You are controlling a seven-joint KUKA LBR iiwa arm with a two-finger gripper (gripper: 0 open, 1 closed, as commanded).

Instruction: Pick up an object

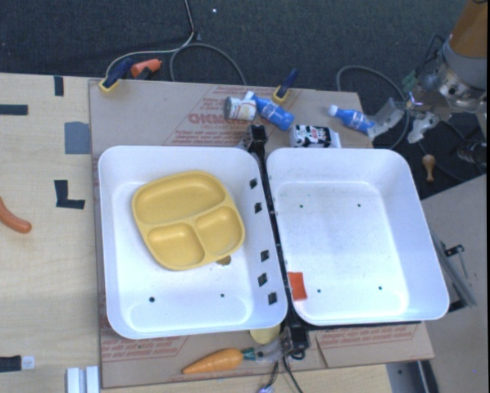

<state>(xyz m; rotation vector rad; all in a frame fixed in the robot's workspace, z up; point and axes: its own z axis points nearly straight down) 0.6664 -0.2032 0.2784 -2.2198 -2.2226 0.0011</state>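
A yellow divided plate lies in the left bin, with a small brown item peeking out at its lower right edge. A small orange-red block rests near the front left of the right bin. My gripper hangs at the upper right, above the bench and beyond the right bin's far right corner. Its fingers stand open with nothing between them. A blue and white bottle lies just left of the gripper, outside the bins.
Behind the bins lie a white bottle, a blue bottle and a black-and-white box. A carrot lies in front of the bins. A sausage sits on the table at the far left. Cables run behind.
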